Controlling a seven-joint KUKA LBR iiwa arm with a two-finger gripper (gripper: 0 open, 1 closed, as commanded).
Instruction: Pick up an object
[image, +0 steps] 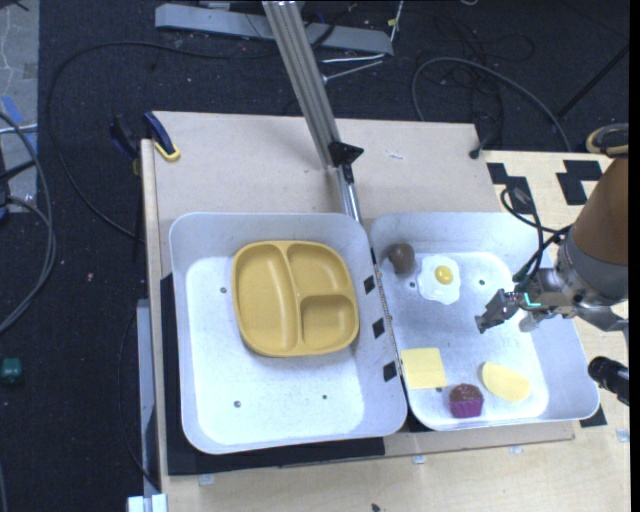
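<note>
The right bin (560, 330) holds several toy foods: a brown ball (401, 257) at its far left, a fried egg (440, 279) beside it, a yellow cheese square (424, 367), a purple cupcake (466, 400) and a pale yellow piece (506, 381) near the front. My gripper (497, 311) hangs over the right half of this bin, between the egg and the pale yellow piece, touching neither. No object sits between its fingers.
The left bin (200, 380) carries a yellow divided plate (296, 297). A slanted metal pole (310, 85) crosses the bench from the back toward the gap between the bins. Cables lie on the dark floor around the bench.
</note>
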